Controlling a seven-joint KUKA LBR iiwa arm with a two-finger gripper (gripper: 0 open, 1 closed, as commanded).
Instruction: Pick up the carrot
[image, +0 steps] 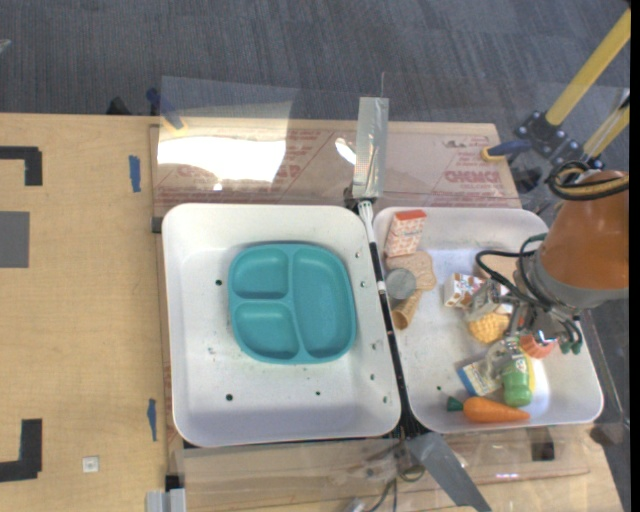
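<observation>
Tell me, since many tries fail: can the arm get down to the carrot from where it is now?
Probably yes. The carrot lies in the open near the front wall of the right bin, nothing on top. The gripper hangs just behind it, but the green toy crowds the carrot's far side.

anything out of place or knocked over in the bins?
Nothing spilled or damaged. The teal plate sits flat in the left bin. The right bin is a loose jumble of toy food, with the carrot lying on its side by the near rim, apart from the claw.
</observation>
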